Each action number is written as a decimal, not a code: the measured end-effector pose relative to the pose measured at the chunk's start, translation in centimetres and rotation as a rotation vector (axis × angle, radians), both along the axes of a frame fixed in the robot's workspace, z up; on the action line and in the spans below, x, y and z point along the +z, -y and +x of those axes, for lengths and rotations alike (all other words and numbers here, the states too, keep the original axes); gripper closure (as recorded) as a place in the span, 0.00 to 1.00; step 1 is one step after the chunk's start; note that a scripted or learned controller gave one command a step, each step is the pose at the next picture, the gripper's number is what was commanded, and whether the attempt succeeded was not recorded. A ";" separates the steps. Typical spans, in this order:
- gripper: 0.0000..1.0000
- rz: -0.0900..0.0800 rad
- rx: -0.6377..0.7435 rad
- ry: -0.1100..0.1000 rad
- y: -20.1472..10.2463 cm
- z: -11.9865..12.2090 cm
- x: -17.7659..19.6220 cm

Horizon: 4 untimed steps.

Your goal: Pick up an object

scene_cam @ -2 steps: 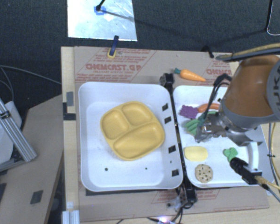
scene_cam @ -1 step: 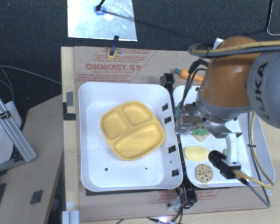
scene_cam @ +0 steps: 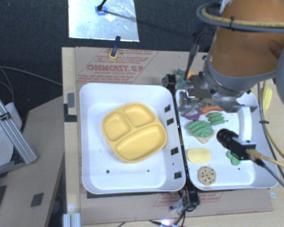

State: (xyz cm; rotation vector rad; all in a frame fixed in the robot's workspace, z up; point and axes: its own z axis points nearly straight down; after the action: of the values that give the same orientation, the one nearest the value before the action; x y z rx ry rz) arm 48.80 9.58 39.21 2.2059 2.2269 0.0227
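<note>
Left bin [scene_cam: 92, 174]: one yellow tray [scene_cam: 134, 131] | right bin [scene_cam: 262, 174]: one cookie [scene_cam: 207, 175] | gripper [scene_cam: 189, 103]: unclear

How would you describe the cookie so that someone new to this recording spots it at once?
Look at the right-hand white bin, the one crowded with small items under the arm. Go to its near-left corner, just below the plain pale yellow oval piece. The cookie is the small round tan disc there, and it is the only item speckled with dark chips.
</note>
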 end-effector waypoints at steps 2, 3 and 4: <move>1.00 -0.004 0.001 -0.011 -6.7 -0.1 0.9; 1.00 -0.003 0.007 -0.009 -6.7 0.0 2.0; 1.00 -0.003 0.014 -0.007 -6.8 0.1 3.1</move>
State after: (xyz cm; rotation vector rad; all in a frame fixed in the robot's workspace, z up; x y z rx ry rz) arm 48.85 16.34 42.27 2.1922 2.2445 0.0109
